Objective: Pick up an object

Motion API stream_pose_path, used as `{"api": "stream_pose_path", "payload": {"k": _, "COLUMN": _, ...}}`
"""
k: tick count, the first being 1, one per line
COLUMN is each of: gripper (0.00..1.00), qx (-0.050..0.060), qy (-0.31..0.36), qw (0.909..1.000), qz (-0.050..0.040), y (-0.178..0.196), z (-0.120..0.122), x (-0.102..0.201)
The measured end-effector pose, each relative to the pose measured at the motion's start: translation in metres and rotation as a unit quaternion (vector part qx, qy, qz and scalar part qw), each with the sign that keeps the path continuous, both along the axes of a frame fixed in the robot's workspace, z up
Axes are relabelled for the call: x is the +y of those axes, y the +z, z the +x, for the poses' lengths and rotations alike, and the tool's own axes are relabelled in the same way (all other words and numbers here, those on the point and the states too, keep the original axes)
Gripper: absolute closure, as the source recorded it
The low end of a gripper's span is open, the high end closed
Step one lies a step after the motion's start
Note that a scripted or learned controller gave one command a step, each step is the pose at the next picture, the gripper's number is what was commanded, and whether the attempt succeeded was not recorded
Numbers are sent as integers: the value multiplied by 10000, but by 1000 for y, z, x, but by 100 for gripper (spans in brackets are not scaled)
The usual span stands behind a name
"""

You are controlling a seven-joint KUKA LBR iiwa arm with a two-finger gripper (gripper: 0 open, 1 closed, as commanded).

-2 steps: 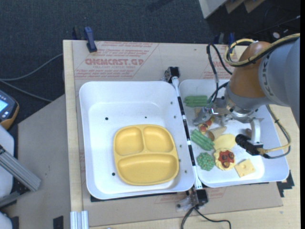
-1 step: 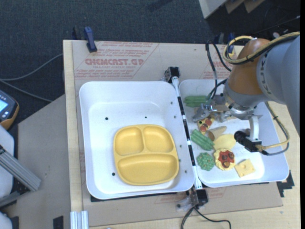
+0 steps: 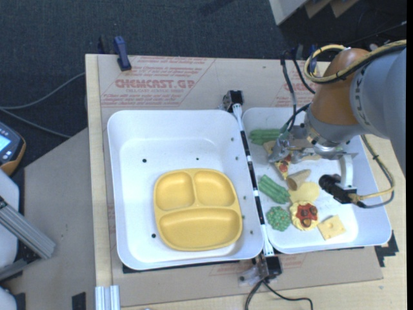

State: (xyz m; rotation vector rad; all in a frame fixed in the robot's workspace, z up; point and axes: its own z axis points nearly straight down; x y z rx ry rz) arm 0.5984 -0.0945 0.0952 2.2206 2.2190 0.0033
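My gripper (image 3: 288, 151) hangs low in the right bin (image 3: 369, 236), near its left wall, with the grey arm and its orange band (image 3: 335, 86) above it. Right under it lies a small pizza slice (image 3: 282, 168), with a tan cone-shaped piece (image 3: 298, 178) beside it. A green pea pod (image 3: 263, 135) lies just left of the gripper. Toward the front are a green pickle (image 3: 273, 189), a broccoli floret (image 3: 279, 218), a yellow piece with red spots (image 3: 304, 214) and a cheese wedge (image 3: 331, 227). Nothing shows as lifted.
The left bin (image 3: 129, 141) holds a yellow divided plate (image 3: 197, 208). A black divider strip (image 3: 248, 163) runs between the bins. A black plug with a cable (image 3: 335, 189) hangs from the arm over the right bin. A blue clamp (image 3: 121, 52) sits at the bench's far left corner.
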Motion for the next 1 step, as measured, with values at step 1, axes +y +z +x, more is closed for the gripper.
{"api": "stream_pose_path", "payload": {"k": 1, "gripper": 100, "qx": -11, "qy": 41, "qw": 10000, "qz": 10, "y": 95, "z": -25, "x": 82}}
